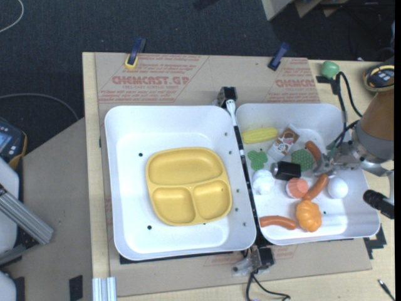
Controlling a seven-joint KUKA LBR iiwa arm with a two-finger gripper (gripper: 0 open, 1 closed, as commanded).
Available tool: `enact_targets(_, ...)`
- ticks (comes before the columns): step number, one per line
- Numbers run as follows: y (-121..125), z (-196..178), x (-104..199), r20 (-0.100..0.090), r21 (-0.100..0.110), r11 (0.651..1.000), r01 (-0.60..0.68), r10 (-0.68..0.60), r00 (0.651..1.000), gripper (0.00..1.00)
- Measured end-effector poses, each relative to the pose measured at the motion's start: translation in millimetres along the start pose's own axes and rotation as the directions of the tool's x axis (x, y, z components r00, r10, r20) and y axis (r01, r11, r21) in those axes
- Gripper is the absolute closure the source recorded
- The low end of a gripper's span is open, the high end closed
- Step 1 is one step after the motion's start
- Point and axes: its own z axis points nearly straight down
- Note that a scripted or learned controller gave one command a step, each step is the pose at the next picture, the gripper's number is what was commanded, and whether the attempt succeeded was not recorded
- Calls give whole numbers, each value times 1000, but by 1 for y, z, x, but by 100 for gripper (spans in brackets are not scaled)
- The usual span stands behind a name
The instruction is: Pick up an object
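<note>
Pick not done yet: hand (334, 160) sits low at right bin's (326, 113) far edge near the sausages (315, 187), grip state unreadable, nothing visibly lifted.

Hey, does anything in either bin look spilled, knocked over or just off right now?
Nothing stands out. The yellow divided tray lies flat in the left bin, a bit askew to its walls. The toy foods, such as the corn cob and the orange piece, lie jumbled inside the right bin.
</note>
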Motion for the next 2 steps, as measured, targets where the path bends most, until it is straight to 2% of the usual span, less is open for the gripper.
enact_targets(2,-11,-104,8,5,-6,1000,0,0,1000,100)
